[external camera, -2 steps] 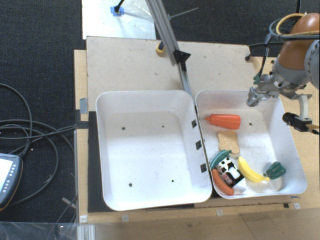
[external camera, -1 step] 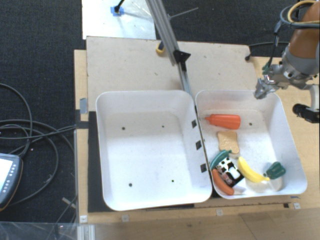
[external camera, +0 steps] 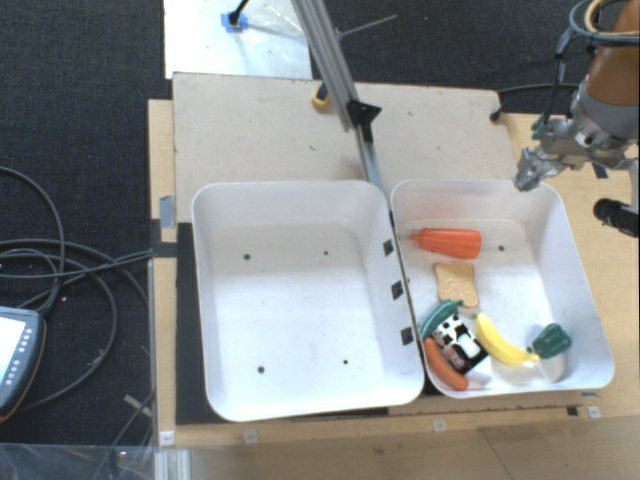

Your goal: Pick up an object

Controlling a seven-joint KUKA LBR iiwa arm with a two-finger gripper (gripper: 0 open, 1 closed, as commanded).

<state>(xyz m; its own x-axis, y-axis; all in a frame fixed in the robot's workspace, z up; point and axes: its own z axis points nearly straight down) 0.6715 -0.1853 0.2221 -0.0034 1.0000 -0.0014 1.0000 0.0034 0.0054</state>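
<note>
Objects are gathered in the right bin (external camera: 580, 268): an orange carrot (external camera: 448, 240), bread slice (external camera: 456, 282), banana (external camera: 502, 342). The gripper (external camera: 528, 173) is poised over the bin's far rim; its grasp cannot be told.

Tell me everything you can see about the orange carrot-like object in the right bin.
The orange carrot-like object is smooth and looks like plastic, a toy. It is thick and blunt at its right end and tapers to a redder tip pointing left. It lies flat, roughly horizontal, on the floor of the right bin, in its upper part near the divider. Nothing seems to touch it; the tan bread-like piece lies just below, apart. The pincer is up at the bin's far rim, away from it.
</note>
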